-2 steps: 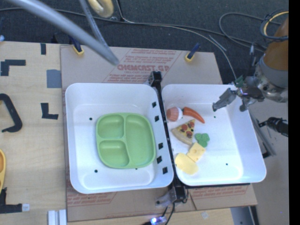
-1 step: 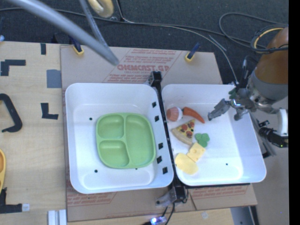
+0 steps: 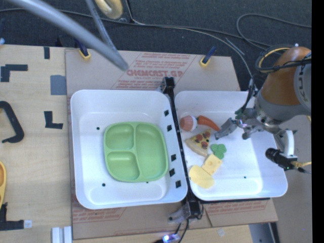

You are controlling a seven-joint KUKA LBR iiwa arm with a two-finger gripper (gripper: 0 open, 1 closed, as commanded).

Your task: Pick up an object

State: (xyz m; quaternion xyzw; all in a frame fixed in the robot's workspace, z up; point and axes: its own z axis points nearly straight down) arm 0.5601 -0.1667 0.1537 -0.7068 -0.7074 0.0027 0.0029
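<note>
Wooden tabletop [image 3: 30, 151] carries a cardboard sheet [image 3: 152, 67] with two white bins side by side. Toy food lies along the left side of the right bin [image 3: 253, 186]: an orange carrot [image 3: 207, 121] nearest the gripper [image 3: 226, 129], a round reddish piece [image 3: 188, 122] left of it, a pizza slice [image 3: 198, 143], a green leaf [image 3: 218, 149], cheese [image 3: 212, 163] and a yellow piece [image 3: 201, 176] nearer. Whether the fingers are apart or together I cannot tell. A green divided plate [image 3: 135, 152] sits in the left bin [image 3: 86, 110].
</note>
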